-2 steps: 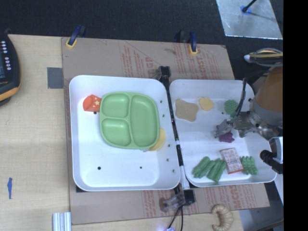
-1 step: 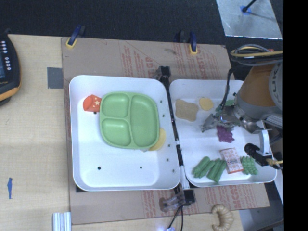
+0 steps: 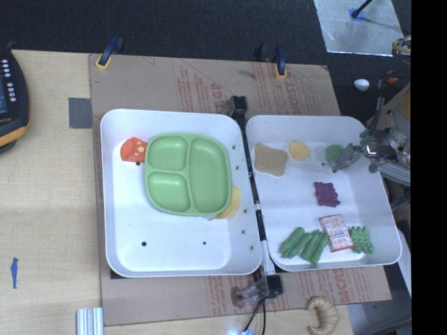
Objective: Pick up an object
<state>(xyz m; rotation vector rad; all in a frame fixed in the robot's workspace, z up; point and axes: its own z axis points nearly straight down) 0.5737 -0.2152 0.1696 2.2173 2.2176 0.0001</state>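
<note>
Broccoli point(image 3: 334, 152) at right bin's point(image 3: 380, 208) upper right edge, gripper point(image 3: 347, 159) touching it, grip state unclear, purple grapes point(image 3: 325, 194) nearby

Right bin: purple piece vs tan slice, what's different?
The purple piece is small, dark and knobbly; the tan slice is larger, pale and smooth-edged. The purple piece lies mid-bin; the tan slice lies near the bin's upper-left corner, beside a small yellow piece. Both lie flat, untouched.

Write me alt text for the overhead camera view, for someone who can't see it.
From the right, the gripper sits over the right bin, beside a small green piece. That bin also holds green beans, a purple piece and a packet; the left bin holds a green divided plate.
</note>
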